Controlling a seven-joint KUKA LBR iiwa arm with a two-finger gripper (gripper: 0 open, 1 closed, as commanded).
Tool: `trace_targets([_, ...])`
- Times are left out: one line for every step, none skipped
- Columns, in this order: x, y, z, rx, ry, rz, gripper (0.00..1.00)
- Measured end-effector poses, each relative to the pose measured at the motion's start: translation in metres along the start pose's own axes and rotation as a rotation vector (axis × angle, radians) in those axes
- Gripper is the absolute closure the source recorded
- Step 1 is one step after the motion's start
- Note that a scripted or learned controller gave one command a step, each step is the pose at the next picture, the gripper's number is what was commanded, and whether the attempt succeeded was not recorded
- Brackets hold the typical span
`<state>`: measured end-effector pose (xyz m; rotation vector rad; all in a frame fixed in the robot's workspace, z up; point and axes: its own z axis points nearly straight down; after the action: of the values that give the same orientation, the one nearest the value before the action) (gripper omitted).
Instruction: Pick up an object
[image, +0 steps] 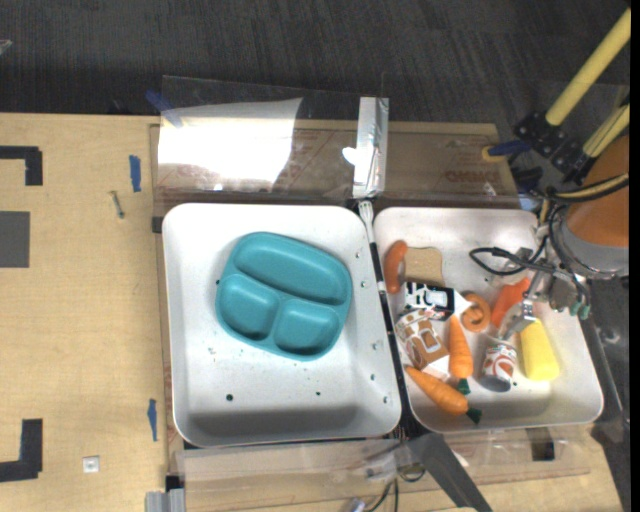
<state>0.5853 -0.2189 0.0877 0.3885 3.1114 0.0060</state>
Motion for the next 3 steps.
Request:
trace_targets([-0.004, 0.007, -0.014, -0.007, -0.01, -0.007, 1.0])
trace_targets([-0.04, 0.139, -0.117, -0.002, -0.01, 0.015, 1.0])
trace_targets([-0.028, 0.142, -0.169, 0.002, -0.009, 0.048, 1.0])
